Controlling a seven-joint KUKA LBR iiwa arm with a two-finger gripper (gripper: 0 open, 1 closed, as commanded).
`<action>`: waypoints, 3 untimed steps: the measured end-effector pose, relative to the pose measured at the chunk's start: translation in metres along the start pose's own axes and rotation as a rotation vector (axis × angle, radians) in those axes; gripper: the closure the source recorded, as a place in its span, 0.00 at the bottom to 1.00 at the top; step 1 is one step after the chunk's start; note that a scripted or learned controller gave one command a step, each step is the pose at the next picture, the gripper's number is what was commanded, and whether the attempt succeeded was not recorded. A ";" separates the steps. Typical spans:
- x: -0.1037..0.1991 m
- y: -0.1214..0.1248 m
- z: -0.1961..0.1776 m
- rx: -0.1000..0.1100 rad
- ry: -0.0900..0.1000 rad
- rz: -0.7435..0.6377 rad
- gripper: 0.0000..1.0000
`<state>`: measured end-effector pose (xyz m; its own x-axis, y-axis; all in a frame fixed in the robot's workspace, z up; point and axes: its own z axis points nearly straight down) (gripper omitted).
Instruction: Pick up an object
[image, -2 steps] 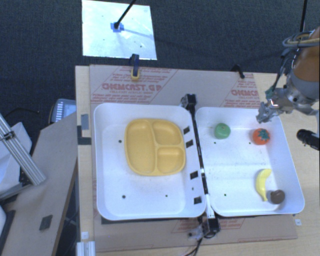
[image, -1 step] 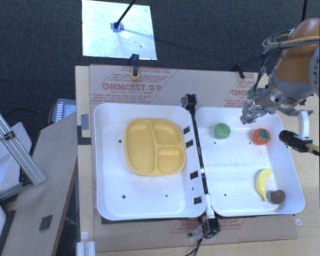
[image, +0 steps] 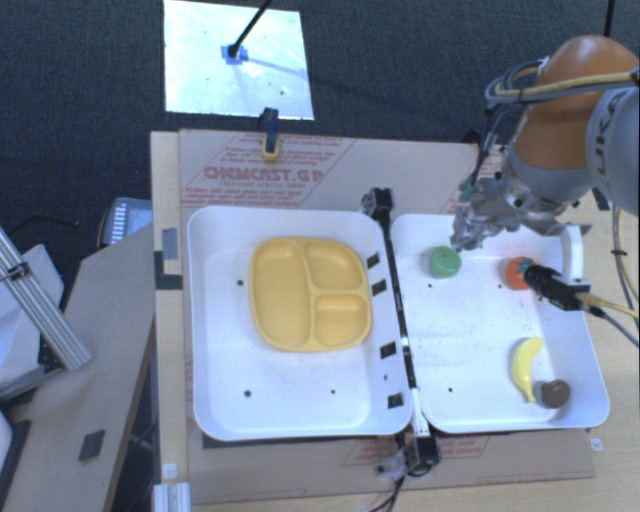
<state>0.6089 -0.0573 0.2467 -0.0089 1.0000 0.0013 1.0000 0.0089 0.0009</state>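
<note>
A small green round object (image: 444, 263) lies in the upper left part of the right bin (image: 480, 400). My gripper (image: 468, 237) hangs just above and to the right of it, pointing down, close to it but with nothing seen between its parts. An orange-red object (image: 517, 272) sits further right, partly behind a black fitting. A yellow banana (image: 525, 366) lies near the bin's right front, with a brown round object (image: 553, 393) at its lower end.
The left bin (image: 220, 400) holds a yellow divided plate (image: 308, 293). A black clip strip (image: 392, 310) runs between the two bins. A cable and black connector (image: 556, 288) cross the right bin's far right side.
</note>
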 end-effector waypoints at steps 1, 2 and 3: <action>0.045 -0.005 0.013 0.000 -0.001 0.002 1.00; 0.098 -0.012 0.026 0.000 0.000 0.000 1.00; 0.160 -0.014 0.023 -0.001 0.001 -0.002 1.00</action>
